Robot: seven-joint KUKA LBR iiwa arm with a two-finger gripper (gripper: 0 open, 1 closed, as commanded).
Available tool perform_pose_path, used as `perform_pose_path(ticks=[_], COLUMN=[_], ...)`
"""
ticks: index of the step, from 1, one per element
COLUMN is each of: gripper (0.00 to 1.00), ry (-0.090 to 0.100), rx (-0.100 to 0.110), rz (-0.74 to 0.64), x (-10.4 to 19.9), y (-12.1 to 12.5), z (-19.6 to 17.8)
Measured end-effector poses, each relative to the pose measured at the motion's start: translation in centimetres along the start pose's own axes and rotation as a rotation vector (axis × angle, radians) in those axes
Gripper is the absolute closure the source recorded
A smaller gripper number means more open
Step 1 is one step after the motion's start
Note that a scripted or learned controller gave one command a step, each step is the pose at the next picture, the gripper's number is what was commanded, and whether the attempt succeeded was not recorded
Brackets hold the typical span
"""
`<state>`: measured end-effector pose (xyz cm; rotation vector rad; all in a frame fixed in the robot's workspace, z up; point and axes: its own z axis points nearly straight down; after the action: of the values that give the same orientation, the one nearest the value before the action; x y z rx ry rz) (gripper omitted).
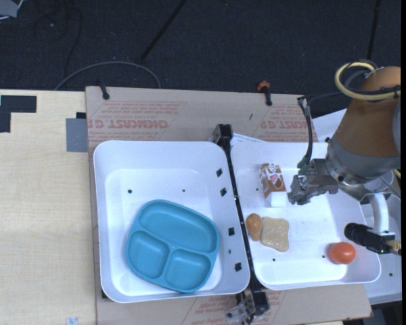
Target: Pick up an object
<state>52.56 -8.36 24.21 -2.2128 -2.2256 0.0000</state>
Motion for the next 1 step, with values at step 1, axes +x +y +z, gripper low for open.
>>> perform_pose_path(ticks=[1], gripper=[1.0], ry=[0.0], rx=[0.0], rz=[0.0], x=[5.22], y=[1.44], z=[-0.55])
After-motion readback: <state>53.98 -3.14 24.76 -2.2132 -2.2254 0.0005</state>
